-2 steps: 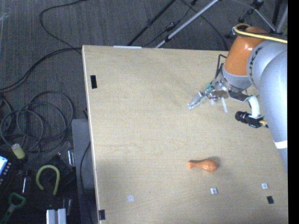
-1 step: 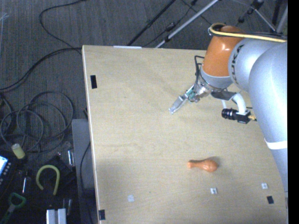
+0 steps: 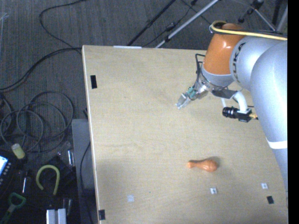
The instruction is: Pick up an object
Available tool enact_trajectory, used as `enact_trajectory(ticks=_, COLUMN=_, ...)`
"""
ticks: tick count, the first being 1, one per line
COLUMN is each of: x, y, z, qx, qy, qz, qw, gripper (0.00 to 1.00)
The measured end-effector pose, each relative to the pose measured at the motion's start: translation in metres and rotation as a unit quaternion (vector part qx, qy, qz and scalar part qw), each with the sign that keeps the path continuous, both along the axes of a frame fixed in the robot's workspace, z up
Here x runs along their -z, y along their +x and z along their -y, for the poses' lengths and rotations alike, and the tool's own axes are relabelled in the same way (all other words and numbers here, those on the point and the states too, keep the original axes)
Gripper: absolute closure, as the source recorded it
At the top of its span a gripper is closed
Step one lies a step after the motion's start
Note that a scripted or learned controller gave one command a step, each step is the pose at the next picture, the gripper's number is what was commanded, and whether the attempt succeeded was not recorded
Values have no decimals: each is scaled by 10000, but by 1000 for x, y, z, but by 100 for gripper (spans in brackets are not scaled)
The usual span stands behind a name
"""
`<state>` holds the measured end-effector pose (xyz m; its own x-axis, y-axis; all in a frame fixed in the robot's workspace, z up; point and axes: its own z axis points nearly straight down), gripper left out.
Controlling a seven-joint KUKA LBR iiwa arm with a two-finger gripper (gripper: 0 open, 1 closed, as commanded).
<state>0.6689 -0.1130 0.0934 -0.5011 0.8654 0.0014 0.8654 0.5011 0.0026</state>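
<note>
An orange, gourd-shaped object point(image 3: 203, 164) lies on its side on the pale wooden board point(image 3: 135, 139), in the near right part, with its narrow end pointing left. My gripper point(image 3: 180, 104) hangs over the middle right of the board, well behind the orange object and apart from it. It points down and to the left, and its fingers taper to one tip, shut with nothing between them. The grey arm with its orange band point(image 3: 223, 55) reaches in from the right.
Small black and white markers point(image 3: 94, 81) dot the board's edges. Off the left edge, the dark floor holds coiled cables point(image 3: 37, 120), a green hook-shaped tool point(image 3: 46, 176) and other clutter. Tripod legs point(image 3: 196, 13) cross the floor behind the board.
</note>
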Motion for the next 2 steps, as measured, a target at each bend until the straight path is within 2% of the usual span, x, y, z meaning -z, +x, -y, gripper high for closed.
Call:
enact_trajectory(ticks=1, x=-172, y=0, z=15, qx=951, qy=-24, qz=-4, qw=9955, gripper=100)
enact_trajectory(ticks=2, x=-103, y=-1, z=-25, qx=929, qy=-18, qz=-16, qw=9957, gripper=100)
